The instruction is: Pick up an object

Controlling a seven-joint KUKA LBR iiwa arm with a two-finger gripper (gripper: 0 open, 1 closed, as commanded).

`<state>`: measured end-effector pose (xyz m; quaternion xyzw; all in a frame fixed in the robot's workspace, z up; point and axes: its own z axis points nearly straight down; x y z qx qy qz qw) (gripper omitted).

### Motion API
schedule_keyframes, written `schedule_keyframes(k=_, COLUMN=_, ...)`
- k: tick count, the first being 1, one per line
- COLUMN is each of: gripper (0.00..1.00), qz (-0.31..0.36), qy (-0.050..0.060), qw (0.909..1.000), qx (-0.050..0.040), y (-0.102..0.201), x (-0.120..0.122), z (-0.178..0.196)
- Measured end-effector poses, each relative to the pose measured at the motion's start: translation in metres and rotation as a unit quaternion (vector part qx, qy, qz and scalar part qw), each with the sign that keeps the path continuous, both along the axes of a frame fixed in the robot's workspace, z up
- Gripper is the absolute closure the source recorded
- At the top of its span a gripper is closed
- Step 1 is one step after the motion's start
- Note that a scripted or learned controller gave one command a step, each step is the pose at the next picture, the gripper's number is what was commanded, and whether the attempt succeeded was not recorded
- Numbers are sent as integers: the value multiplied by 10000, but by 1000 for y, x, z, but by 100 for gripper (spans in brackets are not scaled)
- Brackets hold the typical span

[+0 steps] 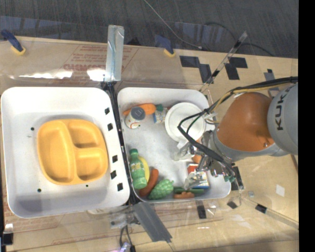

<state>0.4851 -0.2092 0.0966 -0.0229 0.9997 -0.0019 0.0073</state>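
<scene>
The gripper (195, 168) is reaching into the right bin (147, 96), beside the white bowl (179, 121); whether it is open or closed cannot be told. A green bottle (137, 171), an orange carrot (141, 111) and a green toy vegetable (161, 189) are lying left of the gripper.

Even, soft overhead light; glare on tape, slightly blurry overall.

Grey arm (283, 119), orange band, seemingly black cables.
</scene>
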Motion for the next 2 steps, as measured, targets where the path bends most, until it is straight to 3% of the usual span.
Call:
schedule_keyframes(k=1, gripper=0, qz=-136, qy=26, qw=9999, qx=10, y=-1, x=4, z=-2)
schedule_keyframes(k=2, gripper=100, qz=-111, qy=8, qw=9999, qx=6, y=0, x=6, z=9)
